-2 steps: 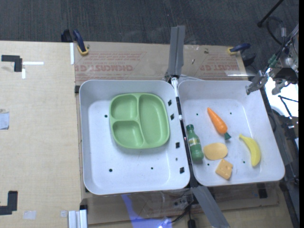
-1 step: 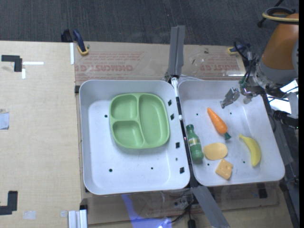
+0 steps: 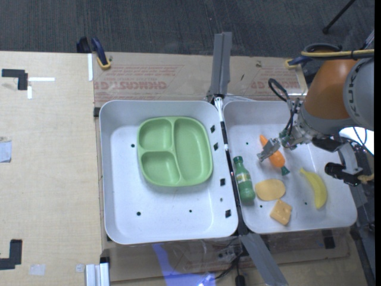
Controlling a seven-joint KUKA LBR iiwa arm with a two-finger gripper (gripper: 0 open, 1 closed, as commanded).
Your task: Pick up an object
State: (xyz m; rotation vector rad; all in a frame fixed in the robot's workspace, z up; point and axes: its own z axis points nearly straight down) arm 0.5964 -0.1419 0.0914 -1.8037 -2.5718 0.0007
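The gripper (image 3: 269,149) hung low in the right bin (image 3: 333,216), right at the toy carrot (image 3: 272,154); whether its fingers gripped the carrot could not be told.

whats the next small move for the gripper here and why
Probably a short drop straight down onto the carrot. The gripper sits right at it in the right bin, and nothing visibly sits between the jaws yet. The bottle, chip, cheese and banana all lie farther off, so the carrot looks like the nearest pick.
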